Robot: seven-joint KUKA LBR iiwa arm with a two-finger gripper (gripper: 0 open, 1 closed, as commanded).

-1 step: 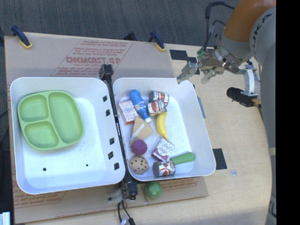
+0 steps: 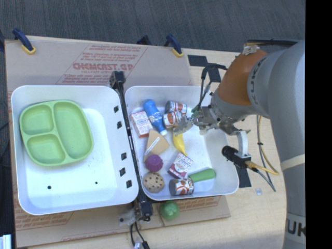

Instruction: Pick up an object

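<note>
Tool point(image 2: 193, 119) touches small can point(image 2: 173, 119), just left of it.

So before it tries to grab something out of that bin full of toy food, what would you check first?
1. Gripper is over the right bin: ok, it sits at the upper part beside the cans.
2. A target is close: ok, a small can lies right by the gripper.
3. Fingers open or shut: cannot tell, the wrist hides them.
4. Something already held: cannot tell.
5. Room around the target: not ok, the blue bottle, a second can and the yellow banana crowd it.
6. Everything inside the bins: not ok, a green ball lies outside the front rim.
</note>
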